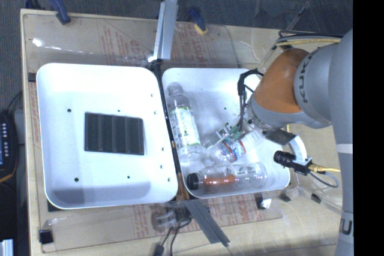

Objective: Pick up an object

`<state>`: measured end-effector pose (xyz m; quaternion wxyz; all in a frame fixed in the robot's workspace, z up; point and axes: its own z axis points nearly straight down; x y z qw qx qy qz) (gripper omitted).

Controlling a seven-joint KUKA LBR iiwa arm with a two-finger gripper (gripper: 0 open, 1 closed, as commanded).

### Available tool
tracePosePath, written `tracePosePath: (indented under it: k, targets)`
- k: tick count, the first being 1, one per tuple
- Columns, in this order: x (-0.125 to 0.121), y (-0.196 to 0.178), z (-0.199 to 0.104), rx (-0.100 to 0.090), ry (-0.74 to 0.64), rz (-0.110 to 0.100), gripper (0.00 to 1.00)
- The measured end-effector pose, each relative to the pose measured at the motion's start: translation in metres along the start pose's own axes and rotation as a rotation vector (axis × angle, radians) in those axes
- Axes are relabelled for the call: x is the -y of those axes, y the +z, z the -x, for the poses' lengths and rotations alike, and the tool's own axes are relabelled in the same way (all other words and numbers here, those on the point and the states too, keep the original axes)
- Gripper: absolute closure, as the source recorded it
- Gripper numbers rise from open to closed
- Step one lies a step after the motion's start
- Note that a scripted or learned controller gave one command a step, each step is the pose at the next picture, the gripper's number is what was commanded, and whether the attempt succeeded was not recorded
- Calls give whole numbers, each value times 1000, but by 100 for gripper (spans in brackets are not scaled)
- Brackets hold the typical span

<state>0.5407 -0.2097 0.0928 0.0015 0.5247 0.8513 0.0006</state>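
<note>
in the right bin (207, 78) there are several clear plastic things. one clear bottle with a white label (182, 125) lies along the left wall of this bin, its cap toward the far edge. a second clear bottle with a dark cap and something orange-brown inside (225, 177) lies along the near wall, cap toward the near left corner. between them, close to the middle of the bin, sits a small crumpled clear packet with red and blue marks (231, 150), and it touches or almost touches both bottles.

the gripper (235, 133) is down in the right bin just above this crumpled packet, on its far right side. if it is wide, narrow or holding something i cannot tell, because the wrist covers it. the grey arm with the orange band (281, 88) comes in over the right wall of the bin.

the left bin (60, 87) carries a dark rectangular panel (114, 133) in the middle of its floor. both bins stand on a wooden bench (108, 33).
</note>
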Motion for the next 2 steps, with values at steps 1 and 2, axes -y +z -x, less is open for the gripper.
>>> tracePosePath:
  k: [1,2]
  targets:
    - [25,-2,-42,8,158,2,0]
    - [23,-12,-43,3,151,2,100]
